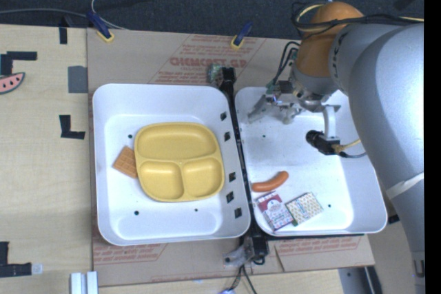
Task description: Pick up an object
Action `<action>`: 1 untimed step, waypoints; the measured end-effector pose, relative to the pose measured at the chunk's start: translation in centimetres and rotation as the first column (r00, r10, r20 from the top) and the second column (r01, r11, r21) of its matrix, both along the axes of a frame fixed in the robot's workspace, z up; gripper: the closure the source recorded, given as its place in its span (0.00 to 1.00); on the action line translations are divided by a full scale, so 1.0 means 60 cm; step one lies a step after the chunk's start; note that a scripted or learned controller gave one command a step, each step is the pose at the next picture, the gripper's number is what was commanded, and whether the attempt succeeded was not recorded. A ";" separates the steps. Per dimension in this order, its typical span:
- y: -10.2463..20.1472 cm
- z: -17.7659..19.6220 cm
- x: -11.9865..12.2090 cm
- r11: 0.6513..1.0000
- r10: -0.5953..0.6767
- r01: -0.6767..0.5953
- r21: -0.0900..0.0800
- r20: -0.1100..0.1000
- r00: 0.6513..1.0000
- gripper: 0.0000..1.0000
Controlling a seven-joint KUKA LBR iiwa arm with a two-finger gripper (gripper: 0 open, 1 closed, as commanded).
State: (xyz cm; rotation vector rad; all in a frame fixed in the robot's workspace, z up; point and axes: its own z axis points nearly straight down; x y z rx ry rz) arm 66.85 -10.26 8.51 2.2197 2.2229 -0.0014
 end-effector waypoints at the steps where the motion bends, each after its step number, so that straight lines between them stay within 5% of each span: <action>1: 0.014 0.000 0.000 1.000 0.000 0.000 0.000 0.000 1.000 0.00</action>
